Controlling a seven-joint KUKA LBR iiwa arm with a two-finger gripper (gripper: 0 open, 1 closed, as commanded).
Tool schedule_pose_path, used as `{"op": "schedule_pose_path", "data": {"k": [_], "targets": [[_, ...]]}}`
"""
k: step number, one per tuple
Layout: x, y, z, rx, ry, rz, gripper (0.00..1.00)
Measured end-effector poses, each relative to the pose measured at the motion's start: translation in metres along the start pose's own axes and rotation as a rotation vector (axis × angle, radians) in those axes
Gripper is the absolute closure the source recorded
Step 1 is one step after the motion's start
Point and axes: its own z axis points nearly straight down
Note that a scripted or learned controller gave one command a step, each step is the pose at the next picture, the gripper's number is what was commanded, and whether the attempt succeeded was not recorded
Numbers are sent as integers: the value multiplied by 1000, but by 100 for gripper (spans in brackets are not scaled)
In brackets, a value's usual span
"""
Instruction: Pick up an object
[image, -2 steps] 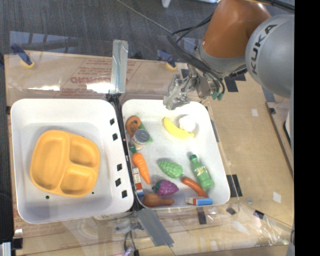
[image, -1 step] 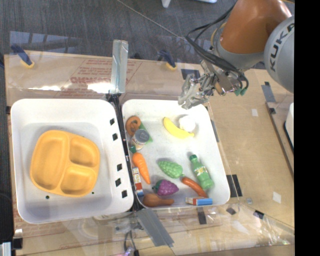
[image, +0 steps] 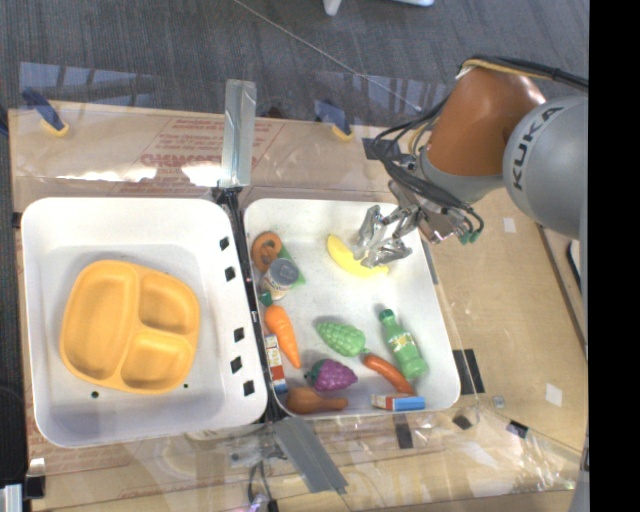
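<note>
Gripper (image: 378, 243) hovering over banana (image: 350, 257), at right bin's (image: 440, 330) twelve o'clock (likely lining up grasp). You're seeing tangled fingers; jaw state: cannot tell. Banana lying flat.

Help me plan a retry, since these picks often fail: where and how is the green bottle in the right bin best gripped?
Probably across the body of the green bottle, at its labelled middle, coming straight down from above. It lies flat, cap toward the bin's far side, so the fingers should close across its narrow width. The orange carrot piece lies against its lower left, so gripping nearer the cap end leaves more room.
</note>
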Motion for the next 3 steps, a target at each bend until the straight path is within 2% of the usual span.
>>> {"op": "schedule_pose_path", "data": {"k": [1, 2, 3], "targets": [[-13, 3, -77, 11, -16, 222, 100], [-10, -3, -84, 11, -13, -10, 100], [17, 11, -34, 7, -6, -533, 100]]}}
